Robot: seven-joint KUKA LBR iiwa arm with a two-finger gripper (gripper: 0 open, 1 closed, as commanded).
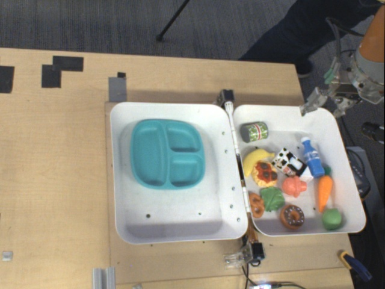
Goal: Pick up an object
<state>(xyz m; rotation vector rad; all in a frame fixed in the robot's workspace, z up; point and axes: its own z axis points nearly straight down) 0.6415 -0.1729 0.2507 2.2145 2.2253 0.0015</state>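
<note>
The right bin (337,125) holds a pile of toy food: a green can (254,131), a banana (255,158), a black-and-white cow (287,160), a blue bottle (311,156), a pizza slice (265,173), a pink piece (294,187), a carrot (324,191), a lettuce leaf (274,198), a pretzel (257,205), a donut (293,216) and a green ball (332,219). My gripper (329,103) hangs above the bin's far right corner, open, with nothing between its fingers. It is well clear of the toys.
The left bin (126,209) holds a teal divided plate (167,153). A metal clamp (227,96) sits where the two bins meet at the far side. Bare wooden bench (54,179) spreads to the left.
</note>
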